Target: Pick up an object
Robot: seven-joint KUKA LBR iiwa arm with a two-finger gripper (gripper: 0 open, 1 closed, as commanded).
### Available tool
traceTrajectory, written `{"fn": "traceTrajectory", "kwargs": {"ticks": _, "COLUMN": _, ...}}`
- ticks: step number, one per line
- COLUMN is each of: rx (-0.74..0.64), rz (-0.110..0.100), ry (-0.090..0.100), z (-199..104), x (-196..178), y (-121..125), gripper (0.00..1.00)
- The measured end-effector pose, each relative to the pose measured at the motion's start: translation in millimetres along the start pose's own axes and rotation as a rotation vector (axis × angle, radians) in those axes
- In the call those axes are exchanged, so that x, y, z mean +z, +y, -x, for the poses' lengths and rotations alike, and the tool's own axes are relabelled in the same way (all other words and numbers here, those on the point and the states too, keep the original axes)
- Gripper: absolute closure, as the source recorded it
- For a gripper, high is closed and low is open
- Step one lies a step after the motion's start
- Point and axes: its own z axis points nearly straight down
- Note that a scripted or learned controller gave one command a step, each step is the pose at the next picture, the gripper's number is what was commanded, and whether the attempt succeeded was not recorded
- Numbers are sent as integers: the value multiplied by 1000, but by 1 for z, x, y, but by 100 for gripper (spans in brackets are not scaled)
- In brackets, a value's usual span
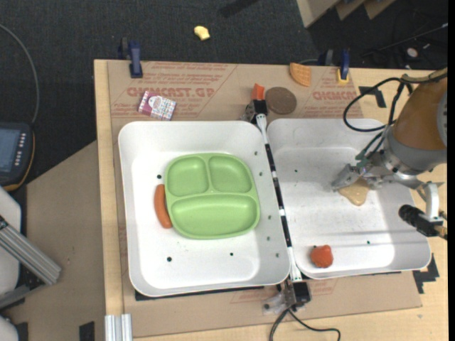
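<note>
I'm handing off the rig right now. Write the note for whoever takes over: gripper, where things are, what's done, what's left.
Gripper: down in the right bin, at the tan piece; finger state and grip cannot be told.
Right bin also holds a red-orange ball near its front edge.
Left bin: green divided plate in the middle, orange carrot-like piece against the plate's left side.
Done: arm is at the tan piece.
Left: nothing is visibly lifted yet; confirm a grasp and raise the object.
</note>
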Motion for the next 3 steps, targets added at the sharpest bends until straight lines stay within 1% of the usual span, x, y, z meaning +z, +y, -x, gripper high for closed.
{"fn": "traceTrajectory", "kwargs": {"ticks": 1, "rx": 1, "rz": 9, "ry": -4, "z": 1, "x": -16, "y": 2, "gripper": 100}}
{"fn": "traceTrajectory", "kwargs": {"ticks": 2, "rx": 2, "rz": 7, "ry": -2, "z": 5, "x": -88, "y": -35, "gripper": 100}}
{"fn": "traceTrajectory", "kwargs": {"ticks": 3, "rx": -4, "rz": 8, "ry": -2, "z": -25, "x": -126, "y": -19, "gripper": 100}}
